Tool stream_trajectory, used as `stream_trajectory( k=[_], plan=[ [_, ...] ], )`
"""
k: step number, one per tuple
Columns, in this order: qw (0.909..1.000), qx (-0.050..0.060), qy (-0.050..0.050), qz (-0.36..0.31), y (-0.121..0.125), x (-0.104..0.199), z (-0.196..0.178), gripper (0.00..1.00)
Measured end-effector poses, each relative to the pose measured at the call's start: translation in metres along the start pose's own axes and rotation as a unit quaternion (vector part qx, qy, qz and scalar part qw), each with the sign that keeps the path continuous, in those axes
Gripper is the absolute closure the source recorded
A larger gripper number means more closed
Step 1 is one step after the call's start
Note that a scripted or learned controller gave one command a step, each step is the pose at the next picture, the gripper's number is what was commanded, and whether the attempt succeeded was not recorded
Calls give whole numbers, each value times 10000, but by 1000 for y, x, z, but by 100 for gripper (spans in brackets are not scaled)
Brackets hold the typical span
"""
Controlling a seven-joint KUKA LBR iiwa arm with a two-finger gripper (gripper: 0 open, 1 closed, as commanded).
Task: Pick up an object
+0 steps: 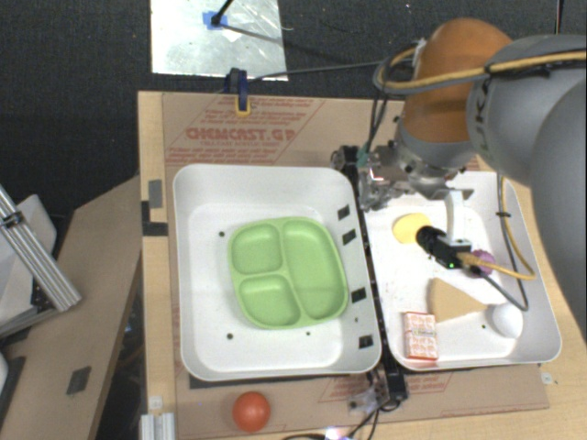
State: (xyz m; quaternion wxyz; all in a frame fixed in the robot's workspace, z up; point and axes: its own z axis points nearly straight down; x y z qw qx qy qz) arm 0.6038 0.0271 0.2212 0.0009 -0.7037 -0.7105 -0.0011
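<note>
Hanging pincer [371,183] at right bin's [543,335] far corner, near yellow disc [408,228].

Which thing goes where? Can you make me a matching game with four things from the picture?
Things:
1. green tray
2. orange ball
3. white ball
4. red-and-white box

Places:
A. on the bench, in front of the left bin
B. right bin, front edge, nearest the left bin
C. middle of the left bin
D. right bin, just right of the tan wedge

Pairs: 1-C, 2-A, 3-D, 4-B
</note>
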Motion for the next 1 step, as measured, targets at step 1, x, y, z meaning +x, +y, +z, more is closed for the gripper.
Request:
stream_trajectory(
  k=[1],
  plan=[
    [10000, -3, -2, 5, -3, 45, 3, 100]
  ],
)
